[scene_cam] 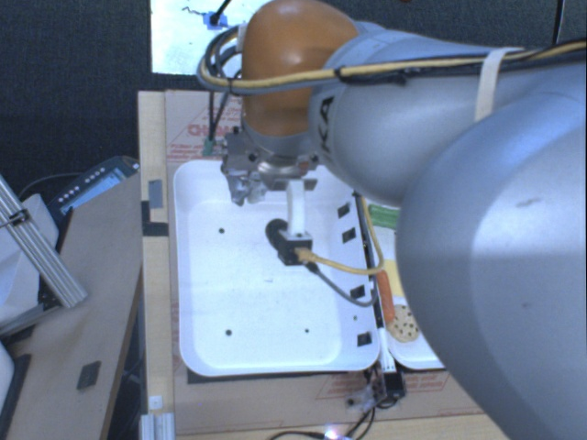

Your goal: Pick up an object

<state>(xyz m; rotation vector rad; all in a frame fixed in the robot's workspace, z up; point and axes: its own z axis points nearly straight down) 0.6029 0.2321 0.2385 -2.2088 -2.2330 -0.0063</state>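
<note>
**Gripper over the left bin; the pickable things lie across the shared rim**

The gripper [244, 183] hangs low over the left bin [183, 246], close to the middle of that bin's far edge. The wrist housing covers it from above, so how far open it is cannot be told, and nothing can be seen held in it. The bin floor near it shows a few small dark specks.

The likely targets are in the right bin [417, 363], in the narrow strip between the shared rim and the grey arm [477, 200]. An orange stick [388, 298] lies just beside the shared rim. Its long axis runs far to near, roughly parallel to that rim. A pale speckled disc [404, 324] sits at the stick's near end, touching or overlapping it, towards the right bin's near left corner. A green piece [385, 216] lies further back along the same rim. From the gripper, all three are towards the view's right and nearer the bench's near edge, and the green piece is closest. The arm hides the rest of that bin.

As I judge it, the coming move depends on crossing the shared rim. A grasp on the stick would best close across its narrow width, at right angles to the rim.

The cardboard sheet [188, 131] under the bins carries red print at its far left corner and along its near edge. The letters are too blurred to read, and no brand can be made out.
</note>
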